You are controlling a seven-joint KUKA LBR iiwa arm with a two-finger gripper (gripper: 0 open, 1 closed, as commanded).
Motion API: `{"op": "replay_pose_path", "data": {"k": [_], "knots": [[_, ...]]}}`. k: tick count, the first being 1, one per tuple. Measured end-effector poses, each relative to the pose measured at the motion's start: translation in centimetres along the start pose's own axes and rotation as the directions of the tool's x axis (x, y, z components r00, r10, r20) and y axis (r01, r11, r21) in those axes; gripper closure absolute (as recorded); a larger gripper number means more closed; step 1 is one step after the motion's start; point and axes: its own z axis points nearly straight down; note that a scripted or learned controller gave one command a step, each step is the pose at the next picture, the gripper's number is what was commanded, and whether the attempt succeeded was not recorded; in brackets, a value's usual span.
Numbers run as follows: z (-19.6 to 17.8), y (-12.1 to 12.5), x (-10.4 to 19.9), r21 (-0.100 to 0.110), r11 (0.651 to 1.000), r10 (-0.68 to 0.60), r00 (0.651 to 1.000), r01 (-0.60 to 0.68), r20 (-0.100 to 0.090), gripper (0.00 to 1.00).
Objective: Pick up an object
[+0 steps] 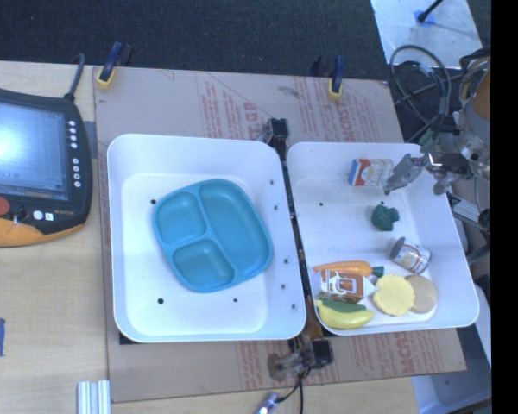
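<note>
Dark green object point(384, 216) lying loose mid-floor of my right bin point(328, 166), gripper point(403, 176) hanging just above it near a small carton point(368, 172), whether its grip is wide or narrow I cannot tell, blue divided tray point(211, 234) in the left bin point(129, 231)

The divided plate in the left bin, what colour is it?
Light blue; the divided plate shows best in the camera view.
</note>
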Motion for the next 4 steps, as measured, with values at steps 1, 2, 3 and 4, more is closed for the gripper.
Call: {"op": "replay_pose_path", "data": {"k": [1,2,3,4], "knots": [[15.5,2.1,-2.2,0.002,1.000,0.001,1.000,-0.001,0.001,0.00],[14.4,2.1,-2.3,0.001,1.000,0.001,1.000,-0.001,0.003,1.00],[8.8,7.2,2.8,-0.002,1.000,0.001,1.000,-0.001,-0.001,1.00],[5.9,6.9,9.8,-0.002,1.000,0.000,1.000,0.000,-0.001,1.00]]}}
